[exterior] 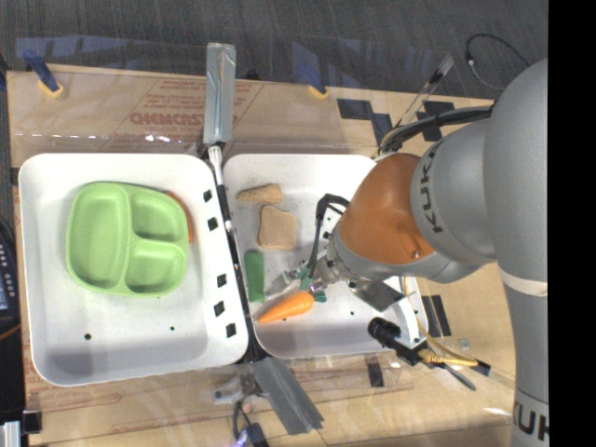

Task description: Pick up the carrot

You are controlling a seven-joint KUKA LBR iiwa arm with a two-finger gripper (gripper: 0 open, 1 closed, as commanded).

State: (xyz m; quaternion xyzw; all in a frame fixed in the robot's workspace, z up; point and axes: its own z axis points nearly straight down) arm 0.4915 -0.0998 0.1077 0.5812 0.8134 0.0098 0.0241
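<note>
The orange carrot (pixel 283 307) lies flat near the front left of the right bin (pixel 307 343), its tip pointing left and its green top (pixel 318 294) at the right end. My gripper (pixel 311 277) reaches down from under the orange wrist band (pixel 382 217), just above and touching or nearly touching the carrot's green end. The bulk of the wrist hides most of the gripper. The carrot rests on the bin floor.
In the right bin a green cucumber piece (pixel 253 275) lies just left of the carrot, with a bread slice (pixel 277 226) and a tan roll (pixel 259 194) behind it. The left bin (pixel 47 333) holds a green divided plate (pixel 126 238). A divider wall (pixel 226 268) separates the bins.
</note>
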